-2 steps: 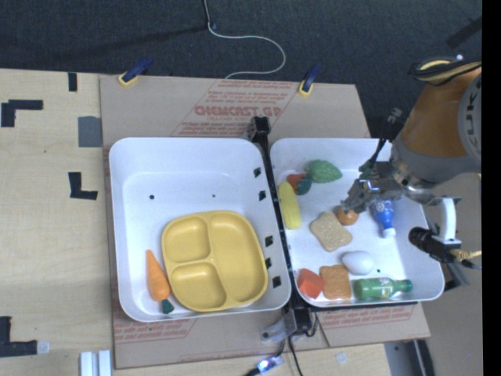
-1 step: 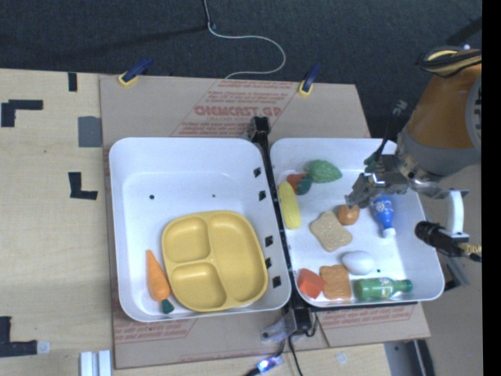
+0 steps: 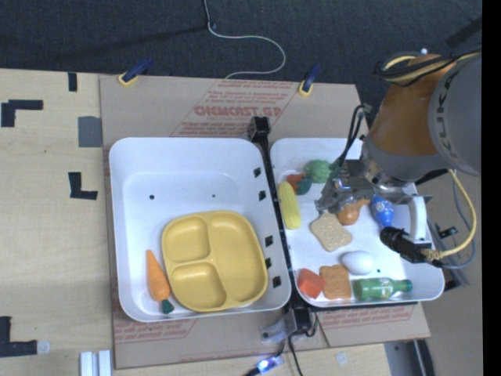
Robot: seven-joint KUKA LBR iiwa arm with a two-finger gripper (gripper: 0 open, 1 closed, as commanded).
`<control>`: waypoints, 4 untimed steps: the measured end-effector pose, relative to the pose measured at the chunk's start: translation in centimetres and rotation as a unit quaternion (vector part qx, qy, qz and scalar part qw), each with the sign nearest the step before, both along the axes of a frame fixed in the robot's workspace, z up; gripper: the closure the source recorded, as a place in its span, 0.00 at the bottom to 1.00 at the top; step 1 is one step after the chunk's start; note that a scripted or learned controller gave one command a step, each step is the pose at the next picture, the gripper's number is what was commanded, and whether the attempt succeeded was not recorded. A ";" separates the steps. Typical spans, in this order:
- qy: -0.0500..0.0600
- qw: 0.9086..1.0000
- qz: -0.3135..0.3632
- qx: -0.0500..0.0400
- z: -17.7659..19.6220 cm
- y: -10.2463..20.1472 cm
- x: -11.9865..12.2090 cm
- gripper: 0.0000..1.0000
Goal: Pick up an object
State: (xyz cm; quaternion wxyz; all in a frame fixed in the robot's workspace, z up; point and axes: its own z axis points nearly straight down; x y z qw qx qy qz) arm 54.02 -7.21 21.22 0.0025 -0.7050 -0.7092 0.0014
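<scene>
From where I stand the pick looks barely under way: the gripper (image 3: 338,200) is down in the right bin (image 3: 423,292), just above the cracker (image 3: 331,233), with an orange piece (image 3: 350,211) right against it. Whether it has hold of anything, I cannot tell, and nothing looks lifted yet.

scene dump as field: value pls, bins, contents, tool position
left bin: yellow divided plate, carrot beside it at the plate's left
right bin: corn, green vegetable, cracker, white egg, green bottle, orange toast piece, red item, blue item
tool: low over right bin, above an orange item, near the cracker
grasp: cannot tell
</scene>
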 end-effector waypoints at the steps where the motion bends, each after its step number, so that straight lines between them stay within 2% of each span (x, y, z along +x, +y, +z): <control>1: -0.001 1.000 0.001 0.000 1.2 5.3 -0.2 1.00; 2: 0.000 1.000 0.001 0.000 0.2 11.2 -0.5 1.00; 3: -0.001 1.000 0.000 0.000 1.4 15.2 -0.6 1.00; 4: 0.000 1.000 -0.002 -0.002 0.4 16.1 -1.4 1.00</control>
